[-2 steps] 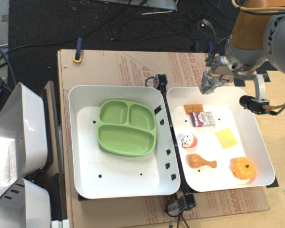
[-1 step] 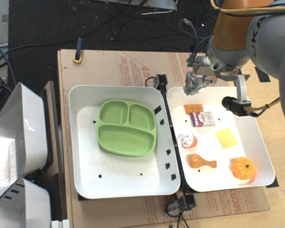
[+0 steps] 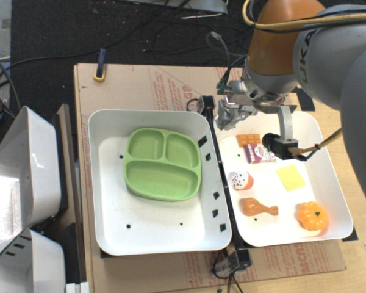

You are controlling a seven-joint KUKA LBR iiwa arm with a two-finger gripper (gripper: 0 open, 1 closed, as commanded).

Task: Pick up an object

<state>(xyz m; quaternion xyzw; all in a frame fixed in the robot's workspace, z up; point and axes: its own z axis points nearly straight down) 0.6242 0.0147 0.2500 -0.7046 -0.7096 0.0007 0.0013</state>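
**A:** Where's the claw?

**B:** The claw [image 3: 227, 118] hangs over the far left corner of the right bin [image 3: 330, 185], close to the wall it shares with the left bin [image 3: 110, 182].

**A:** Open or closed?

**B:** I can't tell. The wrist hides how wide it stands. I see nothing held in it.

**A:** What lies closest?

**B:** An orange wafer [image 3: 249, 140], just to the claw's right and a little nearer the camera. A small packet [image 3: 260, 155] in white and purple touches the wafer's near edge.

**A:** And further out?

**B:** A white ball [image 3: 240, 180] with red marks sits by the bin's left wall, nearer the camera than the packet. A yellow square [image 3: 291, 177] lies flat to the ball's right, apart from it. Towards the near rim there's a drumstick [image 3: 259, 208] on its side, and beside that, to the right, a pumpkin [image 3: 311, 216].

**A:** The other bin?

**B:** A green plate [image 3: 163, 163] with three compartments lies flat near its middle, well apart from the claw.

**A:** Anything beyond the bins?

**B:** Both stand on cardboard [image 3: 140, 84]. A clamp [image 3: 100, 66] with a yellow grip sits at its far left corner.
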